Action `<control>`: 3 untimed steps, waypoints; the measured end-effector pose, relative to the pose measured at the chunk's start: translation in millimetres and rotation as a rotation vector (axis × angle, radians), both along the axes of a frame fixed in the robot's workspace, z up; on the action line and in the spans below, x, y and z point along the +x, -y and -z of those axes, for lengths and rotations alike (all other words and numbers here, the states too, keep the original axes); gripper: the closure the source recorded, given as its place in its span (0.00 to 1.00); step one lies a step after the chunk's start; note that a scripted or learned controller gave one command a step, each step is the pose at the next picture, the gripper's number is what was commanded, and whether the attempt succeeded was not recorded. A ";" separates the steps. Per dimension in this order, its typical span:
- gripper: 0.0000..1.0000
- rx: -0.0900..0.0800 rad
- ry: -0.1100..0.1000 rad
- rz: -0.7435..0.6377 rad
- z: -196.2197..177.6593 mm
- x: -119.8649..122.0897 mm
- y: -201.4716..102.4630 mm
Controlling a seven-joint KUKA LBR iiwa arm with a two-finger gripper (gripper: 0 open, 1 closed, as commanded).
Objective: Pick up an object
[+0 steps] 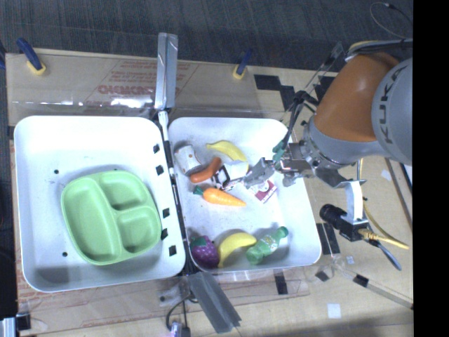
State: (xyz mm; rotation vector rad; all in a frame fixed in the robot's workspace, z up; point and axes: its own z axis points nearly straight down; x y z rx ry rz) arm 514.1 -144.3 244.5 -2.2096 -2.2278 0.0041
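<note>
Near the middle of the right bin [303, 188], a small pink-and-white packet [266, 191] lies flat on the white floor, directly under the claw [261, 170], and it looks the likeliest thing for this pick. Judging by its look, it is light and thin, probably a soft carton or sachet; a flat thing like that gives little to bite on, so the hold would best come across its narrow edges, and it may slide on the smooth plastic if nudged. The claw hangs just above the packet's upper-left part; whether its tips are apart or together I cannot tell, as they blur into the dark hardware around them, and nothing is visibly caught between them.

Just left of the packet lies an orange carrot [223, 197], pointing right, with a reddish sausage [206, 170] and a small dark-and-white item [223, 180] above it. Both are close enough to be bumped on a descent. A yellow banana [226, 149] sits toward the far wall, beside a grey can [185, 158] lying on its side. Along the near wall are purple grapes [205, 251], a second banana [235, 244] and a green bottle [266, 245], all well apart from the claw. The left bin [35, 160] holds a green divided tray [112, 216]. Both bins rest on the counter [210, 76].
</note>
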 end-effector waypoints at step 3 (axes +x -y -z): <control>1.00 -0.004 0.027 0.020 132.0 44.0 -39.8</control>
